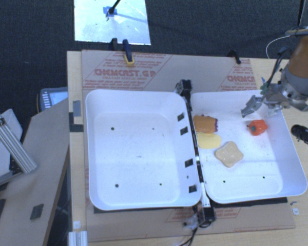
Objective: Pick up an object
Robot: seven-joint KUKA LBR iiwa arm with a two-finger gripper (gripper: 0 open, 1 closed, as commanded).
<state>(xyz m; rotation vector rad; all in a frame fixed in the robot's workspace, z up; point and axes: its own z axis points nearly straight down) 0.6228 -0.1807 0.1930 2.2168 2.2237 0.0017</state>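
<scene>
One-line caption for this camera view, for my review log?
Tool hovers above red toy in right bin; nothing gripped.

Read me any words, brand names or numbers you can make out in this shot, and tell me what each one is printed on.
"CHEMCAST GP", red print on the brown board under the bins, left of centre.
A second red print of the same style at the board's right; it is partly hidden and too blurred to read.
</scene>
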